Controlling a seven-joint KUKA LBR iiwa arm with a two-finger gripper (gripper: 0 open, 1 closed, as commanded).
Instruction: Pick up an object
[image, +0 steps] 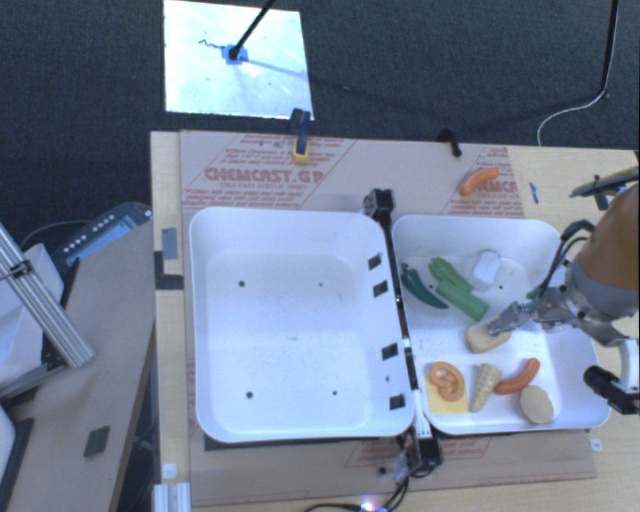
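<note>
The gripper (503, 322) is low in the right bin (560, 240), at the middle right of the frame. I cannot tell its state. Its tip is touching a tan bread-like piece (486, 338). Just beside, to the upper left, lie green vegetables (457, 287). Below are a pretzel (447, 379), a cone (485, 384) and a sausage (517, 376).

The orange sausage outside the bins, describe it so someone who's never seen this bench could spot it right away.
Start at the right bin, then look just beyond its far rim to the printed board beneath both bins. An orange sausage lies there alone on the board. A similar sausage sits inside the bin among other toy foods; this one is the only food outside either bin.
</note>
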